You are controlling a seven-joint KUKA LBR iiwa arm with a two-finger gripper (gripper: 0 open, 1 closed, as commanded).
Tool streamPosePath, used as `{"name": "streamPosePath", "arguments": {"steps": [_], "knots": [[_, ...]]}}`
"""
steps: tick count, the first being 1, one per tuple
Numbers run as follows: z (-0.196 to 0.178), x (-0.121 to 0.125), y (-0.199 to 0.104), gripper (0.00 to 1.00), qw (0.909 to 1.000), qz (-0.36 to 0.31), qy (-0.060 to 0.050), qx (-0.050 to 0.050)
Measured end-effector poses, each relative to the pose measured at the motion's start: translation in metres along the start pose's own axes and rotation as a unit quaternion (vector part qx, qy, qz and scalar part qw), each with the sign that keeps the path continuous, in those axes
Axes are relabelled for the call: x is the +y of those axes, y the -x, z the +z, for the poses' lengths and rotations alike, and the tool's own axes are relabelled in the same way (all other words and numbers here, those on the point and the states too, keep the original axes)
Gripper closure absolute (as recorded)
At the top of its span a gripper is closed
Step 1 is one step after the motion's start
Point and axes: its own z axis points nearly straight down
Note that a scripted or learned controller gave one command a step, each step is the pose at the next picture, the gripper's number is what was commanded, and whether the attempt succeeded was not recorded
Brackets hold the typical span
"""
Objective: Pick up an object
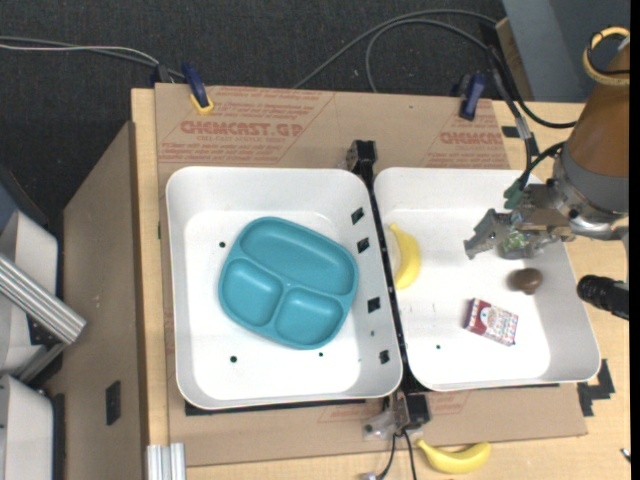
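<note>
Bench [250, 118]: brown cardboard sheet with red lettering, pinned by a clamp at 11 o'clock and another at 1 o'clock.
Left bin [190, 268]: white and shallow, taking up the 9 o'clock half of the bench.
Tray [288, 281]: teal, three compartments, lying flat in the middle of the left bin, slightly turned.
Banana [406, 256]: yellow, curved, in the right bin, tight against the wall it shares with the left bin.
Second banana [458, 456]: outside the bins at 6 o'clock, on the bench's front edge.
Right bin [500, 368]: white, just beside the left one, on the 3 o'clock side.
Card box [490, 321]: small, red and white, lying flat toward 5 o'clock in the right bin.
Brown lump [525, 280]: small, rounded, at 3 o'clock in the right bin, just beyond the card box.
Pincer [492, 238]: over the right bin's 2 o'clock area, pointing toward 9 o'clock, above and beside the brown lump; I cannot tell whether it is spread or pressed together.
Arm [605, 148]: grey with an orange band, coming in from 3 o'clock.
</note>
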Motion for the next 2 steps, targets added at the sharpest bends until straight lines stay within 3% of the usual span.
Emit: {"name": "streamPosePath", "arguments": {"steps": [1, 2], "knots": [[-0.006, 0.002, 0.0, 0.0, 1.0, -0.001, 0.006, -0.001], [0.057, -0.001, 0.003, 0.0, 1.0, 0.0, 0.003, 0.0]]}}
